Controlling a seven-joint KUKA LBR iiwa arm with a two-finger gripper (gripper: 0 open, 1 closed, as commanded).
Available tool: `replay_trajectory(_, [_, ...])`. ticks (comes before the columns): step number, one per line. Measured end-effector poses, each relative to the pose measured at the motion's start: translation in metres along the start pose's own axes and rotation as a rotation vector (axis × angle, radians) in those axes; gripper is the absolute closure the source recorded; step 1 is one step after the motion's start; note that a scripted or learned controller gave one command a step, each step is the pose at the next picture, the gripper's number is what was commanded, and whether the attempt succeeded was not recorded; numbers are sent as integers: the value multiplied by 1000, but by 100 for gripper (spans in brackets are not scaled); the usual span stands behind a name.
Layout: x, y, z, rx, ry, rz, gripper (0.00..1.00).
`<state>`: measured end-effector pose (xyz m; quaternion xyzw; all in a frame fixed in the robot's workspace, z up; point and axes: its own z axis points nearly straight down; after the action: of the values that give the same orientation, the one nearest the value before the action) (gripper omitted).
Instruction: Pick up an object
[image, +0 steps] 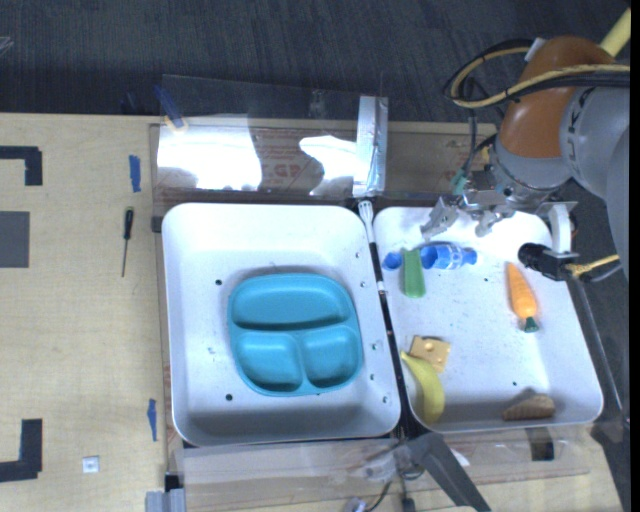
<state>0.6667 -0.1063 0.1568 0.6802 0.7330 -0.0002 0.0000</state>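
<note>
Hovering above the right bin (570, 400), the claw (462, 215) is seen spread open, empty, just over a blue bottle (445, 257).

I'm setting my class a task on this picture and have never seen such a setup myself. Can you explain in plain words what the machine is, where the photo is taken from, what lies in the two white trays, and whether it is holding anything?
The photo comes from one fixed camera above a bench, looking down at a slant. The grey machine with the orange band at upper right is a robot arm; at its tip is a two-finger gripper, its "hand".

The left bin holds a blue divided plate. The right bin holds toy-like items: a green block, a blue bottle with a blue cap beside it, an orange carrot, a yellow banana, a tan wedge and a brown piece near the front edge.

The gripper hangs above the back of the right bin, near the bottle. Nothing sits between its fingers, so it is holding nothing yet.
</note>
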Motion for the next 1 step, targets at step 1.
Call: replay_trajectory(1, [-61,-4,66,-10,-3,6,0])
